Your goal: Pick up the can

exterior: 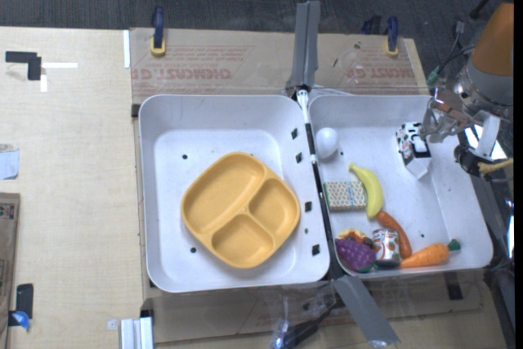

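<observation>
The can (386,248) is small, with a silver top and a red label. It stands upright near the front edge of the right bin (458,208), squeezed between purple grapes (355,250) and a carrot (426,256). My gripper (440,123) hangs over the far right corner of that bin, well behind the can. It is just to the right of a small black-and-white carton (411,146). Nothing from the bin can be seen in the gripper.
A yellow divided plate (239,210) lies in the left bin (155,176). The right bin also holds a white ball (326,140), a banana (369,188), a patterned block (345,195) and a red pepper (395,228) behind the can.
</observation>
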